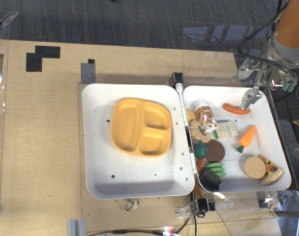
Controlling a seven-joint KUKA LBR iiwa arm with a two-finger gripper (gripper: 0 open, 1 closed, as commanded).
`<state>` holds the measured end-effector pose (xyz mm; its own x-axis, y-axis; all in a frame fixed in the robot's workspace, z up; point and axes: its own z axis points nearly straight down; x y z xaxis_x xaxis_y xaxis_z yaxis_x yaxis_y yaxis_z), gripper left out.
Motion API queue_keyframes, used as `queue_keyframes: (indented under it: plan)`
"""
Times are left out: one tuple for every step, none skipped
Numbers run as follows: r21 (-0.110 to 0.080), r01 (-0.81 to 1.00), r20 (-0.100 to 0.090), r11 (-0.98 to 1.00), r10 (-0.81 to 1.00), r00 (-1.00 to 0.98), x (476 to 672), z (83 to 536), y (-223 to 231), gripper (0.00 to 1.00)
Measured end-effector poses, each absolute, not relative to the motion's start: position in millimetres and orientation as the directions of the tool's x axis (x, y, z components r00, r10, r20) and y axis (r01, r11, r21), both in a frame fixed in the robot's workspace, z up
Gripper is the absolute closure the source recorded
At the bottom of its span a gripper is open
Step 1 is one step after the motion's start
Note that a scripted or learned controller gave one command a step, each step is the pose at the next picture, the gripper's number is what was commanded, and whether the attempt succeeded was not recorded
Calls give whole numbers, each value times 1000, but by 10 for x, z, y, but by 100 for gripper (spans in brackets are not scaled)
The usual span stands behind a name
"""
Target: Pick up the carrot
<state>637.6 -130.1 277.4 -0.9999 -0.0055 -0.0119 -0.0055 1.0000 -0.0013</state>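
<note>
The end effector (pixel 251 96) hangs over the upper right corner of the right bin (pixel 280 146), just above the red sausage (pixel 236 109), and the carrot (pixel 247 137) lies below it in the picture, a little toward the near side of the bin and almost straight down from the tool. That is the relation the next move turns on: the arm has to travel toward the near edge of the bench (pixel 41 146), past the sausage, and settle over the carrot's body. The carrot lies on the bin floor tilted, its orange tip pointing up and to the right, its green leafy end (pixel 241 148) down and to the left, so its long axis runs on a diagonal; a grasp across that axis looks like the sensible one. It is short and stubby, bright orange with a small green top, and it sits with clear white floor around it, apart from the patterned packet (pixel 225 130) on its left and the round tan disc (pixel 254 167) below. How wide the end effector stands cannot be told from this angle; nothing can be made out in its grip. The left bin (pixel 98 181) holds the yellow divided tray (pixel 141 126) well away from the action. The sausage is the close neighbour to watch during the approach.
</note>
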Motion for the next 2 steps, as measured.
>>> queue_keyframes:
  plan:
    - [-1,-99,-3,995,-99,-995,6043,1744,-1796,0]
    - [-5,-44,-20,999,-44,-999,6013,908,-2062,0]
